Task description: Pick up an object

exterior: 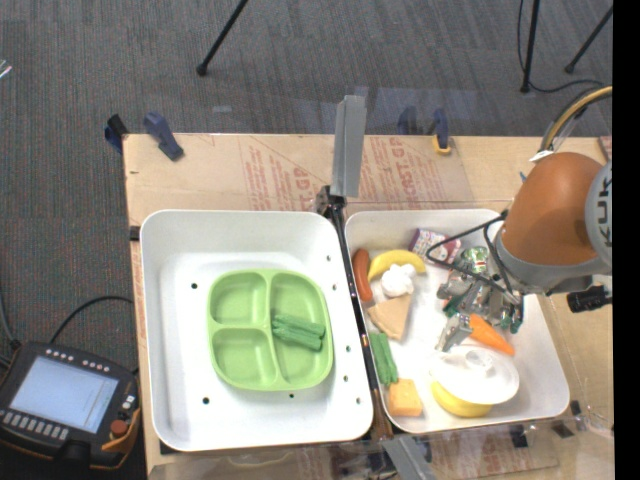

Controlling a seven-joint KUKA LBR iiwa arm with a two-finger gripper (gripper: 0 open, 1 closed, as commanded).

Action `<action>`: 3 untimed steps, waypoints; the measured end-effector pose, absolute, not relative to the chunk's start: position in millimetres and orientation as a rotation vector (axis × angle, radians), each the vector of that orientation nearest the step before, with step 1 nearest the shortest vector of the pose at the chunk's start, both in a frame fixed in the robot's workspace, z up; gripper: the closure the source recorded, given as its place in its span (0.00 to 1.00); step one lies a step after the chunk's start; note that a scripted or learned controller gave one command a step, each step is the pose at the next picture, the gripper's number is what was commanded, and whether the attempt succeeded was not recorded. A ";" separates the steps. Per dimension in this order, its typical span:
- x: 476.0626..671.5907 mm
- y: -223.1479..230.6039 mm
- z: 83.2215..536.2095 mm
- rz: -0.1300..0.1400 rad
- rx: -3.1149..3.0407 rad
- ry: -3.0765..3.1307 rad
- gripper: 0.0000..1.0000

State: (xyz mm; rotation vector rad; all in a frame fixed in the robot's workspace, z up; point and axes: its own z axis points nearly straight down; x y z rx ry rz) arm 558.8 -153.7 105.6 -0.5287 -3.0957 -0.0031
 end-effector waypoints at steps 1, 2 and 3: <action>484.0 -183.1 94.7 -0.003 -0.657 -3.095 0.00; 553.3 -143.8 92.0 -0.002 -0.515 -3.110 0.00; 608.1 -83.6 91.8 -0.002 -0.498 -3.113 0.00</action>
